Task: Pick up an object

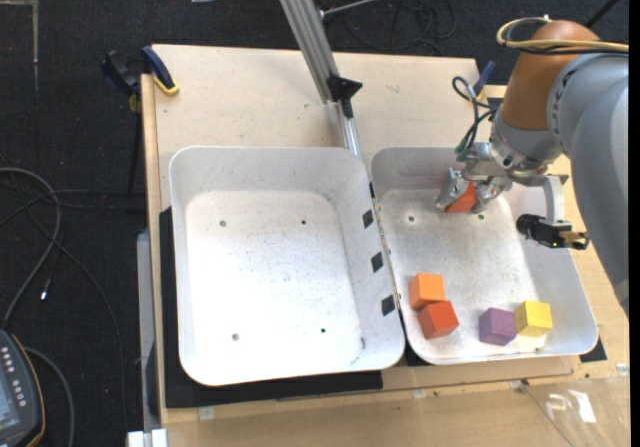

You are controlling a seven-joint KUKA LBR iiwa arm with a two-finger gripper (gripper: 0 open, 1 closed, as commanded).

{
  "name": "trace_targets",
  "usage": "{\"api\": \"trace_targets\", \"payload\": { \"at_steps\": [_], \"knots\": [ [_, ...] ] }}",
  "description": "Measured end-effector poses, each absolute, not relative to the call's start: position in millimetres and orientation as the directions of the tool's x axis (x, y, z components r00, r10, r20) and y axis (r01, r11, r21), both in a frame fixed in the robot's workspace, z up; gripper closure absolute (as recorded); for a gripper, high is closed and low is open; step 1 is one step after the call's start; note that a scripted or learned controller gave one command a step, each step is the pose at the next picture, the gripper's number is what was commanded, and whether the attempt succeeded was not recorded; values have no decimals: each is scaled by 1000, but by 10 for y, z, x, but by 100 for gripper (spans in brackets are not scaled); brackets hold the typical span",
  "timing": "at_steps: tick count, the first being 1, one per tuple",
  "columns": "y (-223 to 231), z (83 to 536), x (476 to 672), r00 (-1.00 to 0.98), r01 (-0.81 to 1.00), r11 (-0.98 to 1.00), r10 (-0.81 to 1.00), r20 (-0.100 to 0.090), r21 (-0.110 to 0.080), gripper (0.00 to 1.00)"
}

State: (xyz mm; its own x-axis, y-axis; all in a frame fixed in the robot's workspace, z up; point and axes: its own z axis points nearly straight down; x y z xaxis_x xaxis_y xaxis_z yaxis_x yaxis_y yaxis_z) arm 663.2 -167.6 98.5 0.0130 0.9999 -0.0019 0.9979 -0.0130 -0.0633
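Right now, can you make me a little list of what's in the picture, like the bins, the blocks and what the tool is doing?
left bin: white, shallow
right bin: white, holds all the blocks
loose blocks: orange block, red block, purple block, yellow block, along the near edge
tool: at the far end of the right bin
between the tool's fingers: small orange-red piece
bench: tan board under both bins

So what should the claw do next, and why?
Probably lift straight up a little. The claw sits low in the right bin with an orange-red object between its fingers, so a small rise would show whether the grip holds. The other blocks, orange, red, purple and yellow, lie apart near the front edge.
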Motion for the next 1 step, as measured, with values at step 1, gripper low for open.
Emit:
{"api": "trace_targets", "payload": {
  "at_steps": [1],
  "knots": [
    [-778,2008,6519,-9,1000,9,1000,2,8,100]
  ]
}}
